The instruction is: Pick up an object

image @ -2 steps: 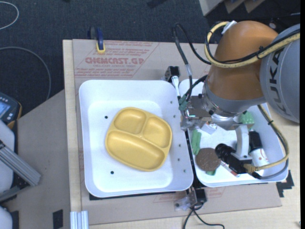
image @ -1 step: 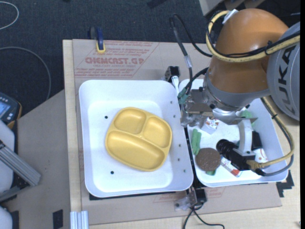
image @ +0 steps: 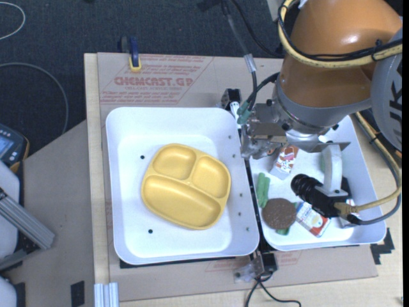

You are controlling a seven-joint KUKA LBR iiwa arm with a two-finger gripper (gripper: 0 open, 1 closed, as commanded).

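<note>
Arm (image: 339, 43): grey with an orange band, reaching in from the right, over the upper part of the right bin.
Gripper (image: 255, 147): low over the upper left corner of the right bin, just beside the wall shared with the left bin. Cannot tell whether it is wide or narrow, and nothing is seen held in it.
Left bin (image: 118, 171): shallow, white, holds one item.
Yellow plate (image: 185, 185): three sections, near the middle of the left bin, well apart from the gripper.
Right bin (image: 319, 240): shallow, white, holds several small items under and beside the arm.
Small carton (image: 285, 160): red and white, just below and to the right of the gripper, partly under the wrist.
Green piece (image: 262, 189): narrow, along the left wall of the right bin, below the gripper.
Brown disc (image: 279, 213): round, flat, near the lower left corner of the right bin, just beside the lower end of the green piece.
Second packet (image: 312, 219): red and white, to the right of the brown disc, near the bin's lower edge.
Cardboard sheet (image: 153, 78): brown with red print, under both bins.
Clamp (image: 133, 53): blue and yellow, at the far edge of the cardboard sheet.
</note>
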